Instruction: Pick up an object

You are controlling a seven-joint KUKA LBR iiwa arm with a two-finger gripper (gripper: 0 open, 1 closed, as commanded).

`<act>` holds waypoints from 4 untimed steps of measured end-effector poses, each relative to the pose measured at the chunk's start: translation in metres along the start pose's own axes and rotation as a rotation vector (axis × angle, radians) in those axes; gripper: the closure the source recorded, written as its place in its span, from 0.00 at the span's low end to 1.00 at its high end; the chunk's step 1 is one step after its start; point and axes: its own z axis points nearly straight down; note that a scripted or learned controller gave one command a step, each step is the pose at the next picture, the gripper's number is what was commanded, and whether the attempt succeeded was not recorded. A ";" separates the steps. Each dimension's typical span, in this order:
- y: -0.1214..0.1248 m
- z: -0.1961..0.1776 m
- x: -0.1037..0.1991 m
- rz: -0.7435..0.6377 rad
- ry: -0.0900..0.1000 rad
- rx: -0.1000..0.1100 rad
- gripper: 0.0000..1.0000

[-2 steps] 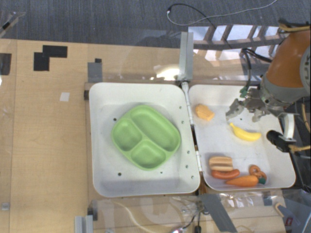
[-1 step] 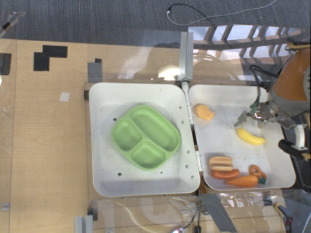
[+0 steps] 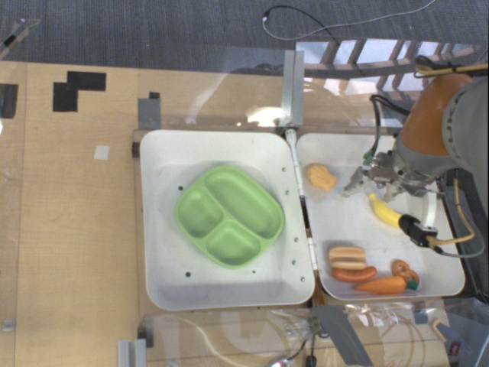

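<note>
while the left bin (image 3: 164,281) holds a green plate (image 3: 229,216), the gripper (image 3: 372,182), seemingly open and empty, hovers near the banana (image 3: 388,212).

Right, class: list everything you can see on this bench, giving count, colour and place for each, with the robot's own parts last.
Shallow white bins: two, white, side by side on the bench.
Divided plastic plate: one, green, left bin.
Small lumpy toy food piece: one, pale orange, right bin, far left corner.
Toy banana: one, yellow, right bin, middle.
Toy hot dog: one, tan bun, right bin, near side.
Toy carrot: one, orange, right bin, near edge.
Arm: one, grey and orange, above right bin.
Gripper: one, beside the banana.
</note>
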 end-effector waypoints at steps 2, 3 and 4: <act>-0.014 0.000 -0.039 0.023 -0.003 -0.003 0.00; -0.012 0.000 -0.050 0.075 -0.001 -0.002 0.00; -0.019 0.000 -0.044 0.057 -0.004 -0.004 0.00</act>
